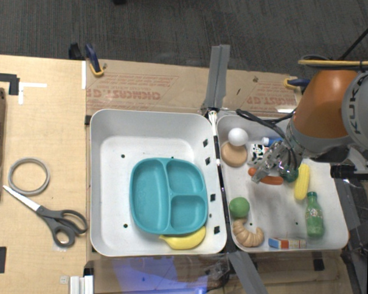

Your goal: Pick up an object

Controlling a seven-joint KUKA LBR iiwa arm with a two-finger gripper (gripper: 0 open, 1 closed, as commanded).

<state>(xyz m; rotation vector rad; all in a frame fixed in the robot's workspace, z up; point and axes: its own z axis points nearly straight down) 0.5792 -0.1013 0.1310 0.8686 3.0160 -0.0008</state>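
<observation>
Hovering claw (274,168) | over orange-red carrot-like object (265,176) | right bin (332,241)

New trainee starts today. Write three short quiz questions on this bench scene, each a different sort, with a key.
1. True or false: the teal divided plate lies in the right bin.
2. Which lies nearest the claw? A. scissors B. green bottle C. orange-red item
3. Fill in: a yellow banana lies against the plate's ____ edge.

Key: 1 false; 2 C; 3 near (bottom).
</observation>
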